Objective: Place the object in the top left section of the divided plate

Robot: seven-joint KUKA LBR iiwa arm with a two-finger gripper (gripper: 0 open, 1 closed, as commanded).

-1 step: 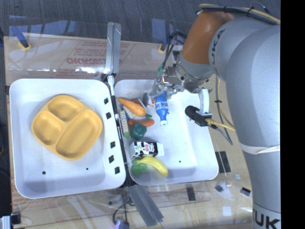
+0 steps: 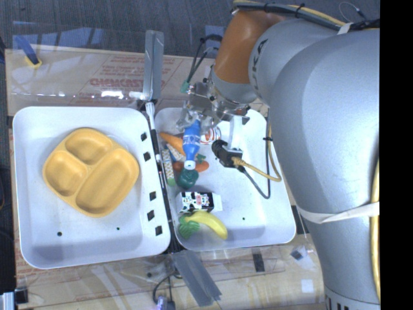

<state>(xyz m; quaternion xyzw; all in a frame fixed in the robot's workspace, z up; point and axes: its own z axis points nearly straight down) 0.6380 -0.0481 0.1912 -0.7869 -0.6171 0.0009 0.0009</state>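
1. Arm first: your grey arm (image 2: pixel 322 147) comes in from the right and bulks over the right bin (image 2: pixel 271 228), hiding that bin's right side and much of its far edge.
2. Its orange band (image 2: pixel 235 47) sits above the far rim of the right bin, and the wrist below it tips down and toward the divider between the two bins.
3. Your gripper (image 2: pixel 193 123) is low over the far left part of the right bin, right at the top of a blue bottle (image 2: pixel 191 148).
4. You cannot tell how wide the claw stands or whether the bottle is truly between its parts; the metal there is too cluttered to read.
5. The blue bottle stands on end or close to it, with a dark green cap-like piece (image 2: pixel 188 177) at its near end, and it lies inside the right bin among other items.
6. Just beside the bottle, an orange carrot-like piece (image 2: pixel 173 138) lies on its left, and another orange bit (image 2: pixel 201 166) lies near its lower end.
7. Nearer the front of the right bin than the bottle you see a black-and-white carton (image 2: pixel 196 202), and beyond that a yellow banana (image 2: pixel 208 223) with a green end.
8. A black cable with a yellow lead (image 2: pixel 255 170) trails right of the bottle.
9. The yellow divided plate (image 2: pixel 90 170) lies in the left bin (image 2: pixel 39 237), well apart from the bottle, across the divider.
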